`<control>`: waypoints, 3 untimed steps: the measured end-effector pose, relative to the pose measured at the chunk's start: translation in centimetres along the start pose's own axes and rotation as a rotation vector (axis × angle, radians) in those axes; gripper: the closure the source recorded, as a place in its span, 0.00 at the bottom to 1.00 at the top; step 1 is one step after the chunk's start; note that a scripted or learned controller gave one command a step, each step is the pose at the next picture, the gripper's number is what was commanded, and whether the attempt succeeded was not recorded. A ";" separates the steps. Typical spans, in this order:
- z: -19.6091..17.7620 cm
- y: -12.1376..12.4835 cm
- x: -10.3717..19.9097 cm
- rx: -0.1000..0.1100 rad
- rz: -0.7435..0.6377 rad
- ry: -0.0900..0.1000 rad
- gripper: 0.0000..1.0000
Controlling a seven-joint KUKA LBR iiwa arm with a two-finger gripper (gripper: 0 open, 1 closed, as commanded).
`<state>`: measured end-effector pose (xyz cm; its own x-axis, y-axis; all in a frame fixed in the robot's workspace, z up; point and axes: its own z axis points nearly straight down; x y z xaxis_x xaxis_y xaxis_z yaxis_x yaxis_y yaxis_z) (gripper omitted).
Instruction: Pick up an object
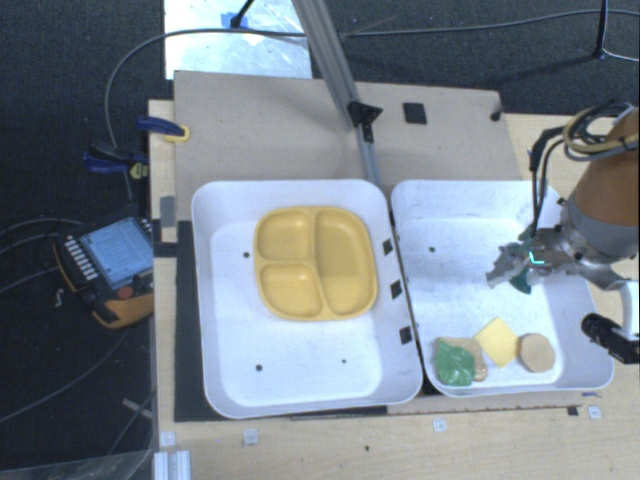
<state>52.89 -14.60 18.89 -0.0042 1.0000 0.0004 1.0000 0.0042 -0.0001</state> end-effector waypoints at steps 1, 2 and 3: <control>-0.1 0.1 0.0 -0.002 0.000 0.000 0.00; 4.7 -0.8 0.4 0.003 0.003 0.000 0.00; 10.0 -0.9 0.4 0.003 0.004 0.001 0.00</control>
<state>52.00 -14.19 8.93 -0.0006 1.0000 0.0009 1.0000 0.0006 -0.0027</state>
